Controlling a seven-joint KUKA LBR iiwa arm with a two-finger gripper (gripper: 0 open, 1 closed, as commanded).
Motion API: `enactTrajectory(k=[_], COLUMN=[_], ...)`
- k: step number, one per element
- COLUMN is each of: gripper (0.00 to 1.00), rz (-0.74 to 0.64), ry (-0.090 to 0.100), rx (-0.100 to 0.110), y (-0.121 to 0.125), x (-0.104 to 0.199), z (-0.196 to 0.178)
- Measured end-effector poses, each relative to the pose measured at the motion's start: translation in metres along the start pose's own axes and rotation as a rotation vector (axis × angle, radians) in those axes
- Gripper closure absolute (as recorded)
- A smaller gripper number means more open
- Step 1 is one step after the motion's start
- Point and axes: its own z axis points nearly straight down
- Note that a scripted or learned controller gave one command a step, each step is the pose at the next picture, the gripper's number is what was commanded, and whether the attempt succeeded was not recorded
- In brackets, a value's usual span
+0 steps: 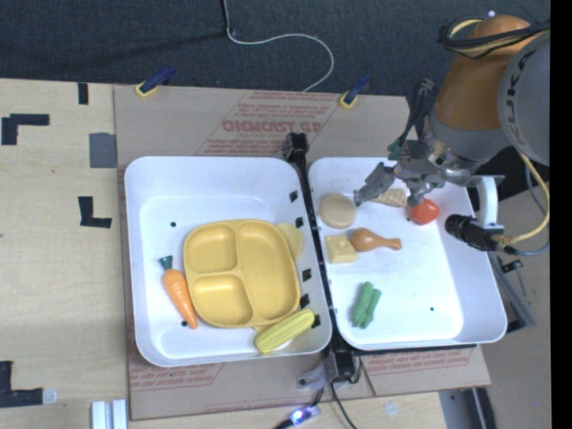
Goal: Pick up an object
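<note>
One red tomato [424, 210] sits seemingly just beside the tool [393, 189].

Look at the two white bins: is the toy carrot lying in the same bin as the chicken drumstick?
No. The carrot lies in the left bin beside the yellow tray, while the drumstick lies in the right bin.

Tray [241, 271] in left bin [143, 186] — carrot [179, 295] beside.

The arm [500, 79] is grey with a broad orange band, yellow and black cables looping at two o'clock.
</note>
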Motion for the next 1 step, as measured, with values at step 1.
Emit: enactTrajectory(k=[1], gripper=[0.0], rz=[-0.003], ry=[-0.001], rx=[-0.012], y=[0.0024], x=[0.0002], z=[-0.0067])
